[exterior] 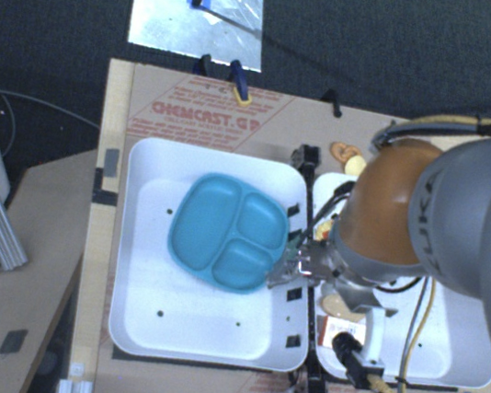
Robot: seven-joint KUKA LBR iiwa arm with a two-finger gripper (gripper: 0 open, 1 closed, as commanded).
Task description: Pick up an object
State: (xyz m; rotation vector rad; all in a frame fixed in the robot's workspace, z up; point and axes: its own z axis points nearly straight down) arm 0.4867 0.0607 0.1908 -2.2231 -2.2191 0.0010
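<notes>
While your grey arm's two-finger gripper (288, 268) sits at the blue three-compartment plastic plate (228, 232) in the left white bin (137, 317), you can't tell its fingers' state.

I see a light blue plastic plate with three compartments (226, 231) lying flat, face up, inside the left white bin, near its right wall.

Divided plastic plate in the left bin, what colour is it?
Light blue, shown in the camera view.
</notes>
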